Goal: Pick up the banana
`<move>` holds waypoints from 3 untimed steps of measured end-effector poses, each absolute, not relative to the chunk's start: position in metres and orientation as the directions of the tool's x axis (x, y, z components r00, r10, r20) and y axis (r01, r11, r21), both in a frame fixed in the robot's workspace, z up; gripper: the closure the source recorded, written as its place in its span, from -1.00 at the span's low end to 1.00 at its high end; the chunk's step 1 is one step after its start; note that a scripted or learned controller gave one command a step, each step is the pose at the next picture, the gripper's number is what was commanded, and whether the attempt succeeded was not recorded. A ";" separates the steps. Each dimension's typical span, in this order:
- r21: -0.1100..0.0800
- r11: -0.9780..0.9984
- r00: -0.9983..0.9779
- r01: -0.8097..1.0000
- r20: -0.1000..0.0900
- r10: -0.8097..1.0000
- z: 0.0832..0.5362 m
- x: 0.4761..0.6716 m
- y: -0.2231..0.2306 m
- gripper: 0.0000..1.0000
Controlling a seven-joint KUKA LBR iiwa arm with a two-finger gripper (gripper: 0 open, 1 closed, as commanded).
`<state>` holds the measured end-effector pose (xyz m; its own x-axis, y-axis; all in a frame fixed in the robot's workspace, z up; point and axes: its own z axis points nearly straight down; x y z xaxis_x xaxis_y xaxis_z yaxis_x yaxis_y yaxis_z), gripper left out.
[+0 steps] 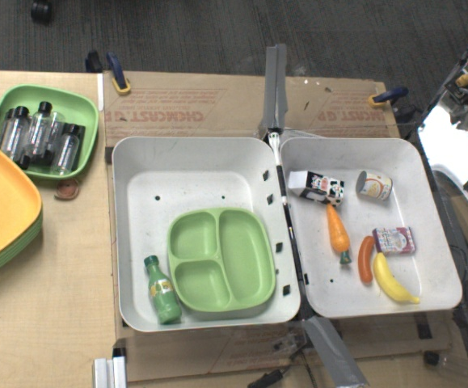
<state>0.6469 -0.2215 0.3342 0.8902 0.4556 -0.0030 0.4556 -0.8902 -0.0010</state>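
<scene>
One target item: banana (395, 279), yellow, lying flat in the right bin (442, 217), near its front corner on the side from which the arm enters.

Neighbours in the same bin:
- red sausage-shaped piece (366, 259), just beside the banana's upper end, possibly touching it
- pink packet (394, 240), just beyond that same end
- carrot (338, 231), further in
- small carton (316, 187) and tipped cup (374, 185), well apart at the back

Other bin: left bin (128, 217), holding a green divided tray (221, 259) and a green bottle (162, 290); irrelevant to the step.

Gripper state: cannot tell from this view.

Step in hand, as judged: approach and descent onto the banana; nothing lifted yet.

Handling notes: set the jaws wide, turned to straddle the fruit across its narrow width. Aim for the middle or the lower half, which has bare floor either side, so neither jaw lands on the red piece or packet. Descend close to the bin floor before closing; the curved skin may slip from a high pinch.
</scene>
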 end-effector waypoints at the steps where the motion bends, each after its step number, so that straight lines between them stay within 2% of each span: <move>1: -0.001 -0.921 0.921 0.390 -0.003 0.390 0.348 0.639 -0.222 1.00; 2: -0.001 -0.956 0.956 0.294 -0.003 0.294 0.347 0.643 -0.223 1.00; 3: -0.003 -0.978 0.978 0.208 -0.005 0.208 0.313 0.628 -0.216 1.00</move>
<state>0.6277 -0.2164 0.3133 0.9781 0.2079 -0.0048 0.2079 -0.9782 -0.0035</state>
